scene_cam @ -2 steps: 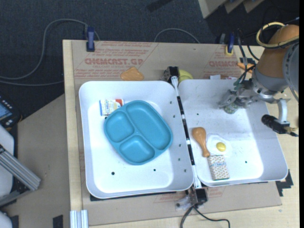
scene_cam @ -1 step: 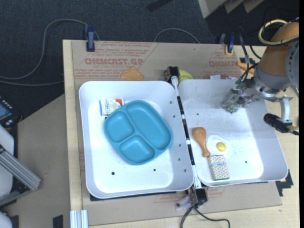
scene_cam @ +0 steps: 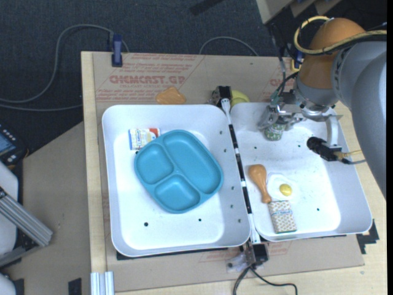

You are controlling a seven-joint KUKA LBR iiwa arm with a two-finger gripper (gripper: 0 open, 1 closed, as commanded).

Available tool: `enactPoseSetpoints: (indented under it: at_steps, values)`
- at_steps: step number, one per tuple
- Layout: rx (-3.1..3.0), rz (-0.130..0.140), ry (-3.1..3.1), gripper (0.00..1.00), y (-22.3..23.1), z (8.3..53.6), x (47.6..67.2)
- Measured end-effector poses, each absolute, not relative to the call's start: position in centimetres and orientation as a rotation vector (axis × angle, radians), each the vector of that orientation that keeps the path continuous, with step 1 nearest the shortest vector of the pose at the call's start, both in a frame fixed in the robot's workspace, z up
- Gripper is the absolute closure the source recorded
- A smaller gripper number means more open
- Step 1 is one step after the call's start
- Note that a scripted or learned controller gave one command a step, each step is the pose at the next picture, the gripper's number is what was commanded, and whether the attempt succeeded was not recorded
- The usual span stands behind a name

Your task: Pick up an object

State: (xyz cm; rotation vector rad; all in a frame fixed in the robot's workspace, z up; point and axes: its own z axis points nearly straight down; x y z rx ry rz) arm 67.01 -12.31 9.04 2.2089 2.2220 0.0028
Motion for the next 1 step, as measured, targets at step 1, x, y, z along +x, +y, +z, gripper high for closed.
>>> enactPoseSetpoints:
  at_steps: [1]
  values:
    - [2.209, 0.013, 2.226, 1.0, -4.55, 19.24, 62.87]
